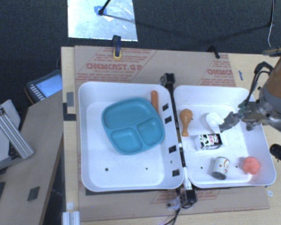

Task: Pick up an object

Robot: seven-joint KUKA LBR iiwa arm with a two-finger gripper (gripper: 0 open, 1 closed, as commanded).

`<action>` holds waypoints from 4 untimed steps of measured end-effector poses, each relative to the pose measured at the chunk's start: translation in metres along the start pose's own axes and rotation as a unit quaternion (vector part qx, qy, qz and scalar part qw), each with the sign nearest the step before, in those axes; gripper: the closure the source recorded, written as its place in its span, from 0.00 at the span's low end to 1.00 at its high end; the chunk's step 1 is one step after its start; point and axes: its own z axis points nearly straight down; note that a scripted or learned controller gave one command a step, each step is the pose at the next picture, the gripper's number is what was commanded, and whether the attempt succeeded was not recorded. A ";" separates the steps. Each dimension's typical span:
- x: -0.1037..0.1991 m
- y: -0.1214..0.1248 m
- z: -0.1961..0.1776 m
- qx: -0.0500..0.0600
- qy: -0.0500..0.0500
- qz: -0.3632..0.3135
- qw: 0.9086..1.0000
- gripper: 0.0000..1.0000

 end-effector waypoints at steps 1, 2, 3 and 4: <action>0.000 0.002 -0.005 -0.005 -0.001 -0.001 1.000 0.00; 0.000 -0.002 0.038 -0.003 0.000 0.000 1.000 0.00; 0.001 -0.003 0.101 -0.002 0.000 0.000 1.000 0.00; 0.001 0.002 0.131 -0.011 -0.001 -0.001 1.000 0.00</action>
